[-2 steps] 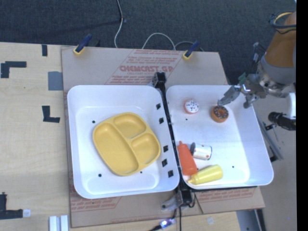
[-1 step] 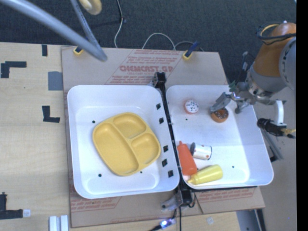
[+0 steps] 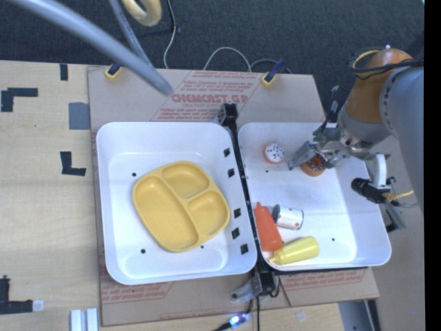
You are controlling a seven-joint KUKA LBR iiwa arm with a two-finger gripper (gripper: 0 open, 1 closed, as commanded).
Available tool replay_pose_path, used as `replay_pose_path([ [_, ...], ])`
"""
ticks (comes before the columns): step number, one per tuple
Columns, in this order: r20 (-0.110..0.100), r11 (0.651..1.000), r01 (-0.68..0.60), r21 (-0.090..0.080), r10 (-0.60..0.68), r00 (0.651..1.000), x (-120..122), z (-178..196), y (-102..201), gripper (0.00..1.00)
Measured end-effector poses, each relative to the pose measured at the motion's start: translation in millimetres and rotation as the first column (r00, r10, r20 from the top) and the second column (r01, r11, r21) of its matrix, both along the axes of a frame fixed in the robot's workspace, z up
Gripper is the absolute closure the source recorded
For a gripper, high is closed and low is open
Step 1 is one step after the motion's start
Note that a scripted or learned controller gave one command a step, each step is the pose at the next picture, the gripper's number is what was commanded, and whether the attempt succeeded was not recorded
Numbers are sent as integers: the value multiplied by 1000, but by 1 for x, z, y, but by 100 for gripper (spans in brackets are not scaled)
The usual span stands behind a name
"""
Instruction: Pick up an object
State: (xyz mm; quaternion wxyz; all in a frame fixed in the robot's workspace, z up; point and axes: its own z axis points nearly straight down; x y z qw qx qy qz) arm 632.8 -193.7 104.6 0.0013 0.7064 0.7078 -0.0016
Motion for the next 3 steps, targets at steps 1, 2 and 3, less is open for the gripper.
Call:
replay_pose_path([
  [1, 9, 1000, -1, -3, 1, 1000, 2, 16, -1, 100],
  [2, 4, 1000, 0, 3, 0, 1000, 3, 78, -5, 100],
  [3, 5, 1000, 1, 2, -1, 1000, -2, 138, -10, 100],
])
